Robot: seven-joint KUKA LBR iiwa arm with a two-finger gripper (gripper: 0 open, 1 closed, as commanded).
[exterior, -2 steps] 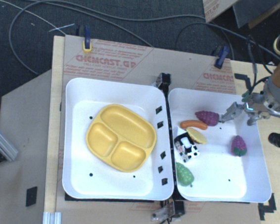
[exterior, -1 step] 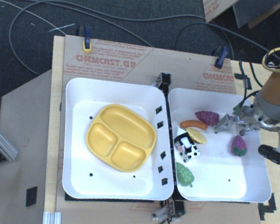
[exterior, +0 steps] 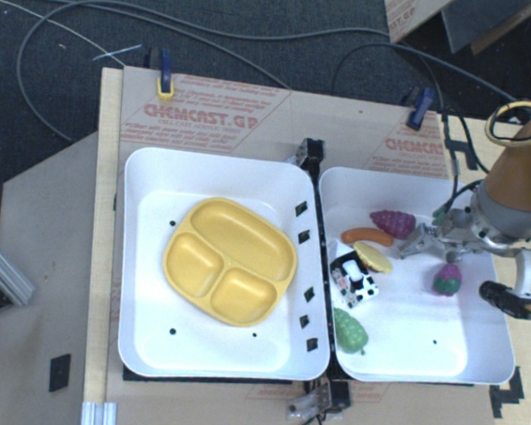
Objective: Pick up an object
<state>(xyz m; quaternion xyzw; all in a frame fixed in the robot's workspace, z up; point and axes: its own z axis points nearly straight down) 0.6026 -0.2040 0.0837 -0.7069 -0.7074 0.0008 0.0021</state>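
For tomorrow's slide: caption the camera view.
Gripper over the right bin above a small toy; yellow tray in the left.

Two bins are sitting side by side on the bench. The left bin (exterior: 137, 269) is holding a divided plate (exterior: 230, 261) at its middle. The right bin (exterior: 477, 356) is holding several small toys: grapes (exterior: 393, 220) at the back, a cow figure (exterior: 354, 278) by the left wall, and a leafy piece (exterior: 350, 332) in front of it.
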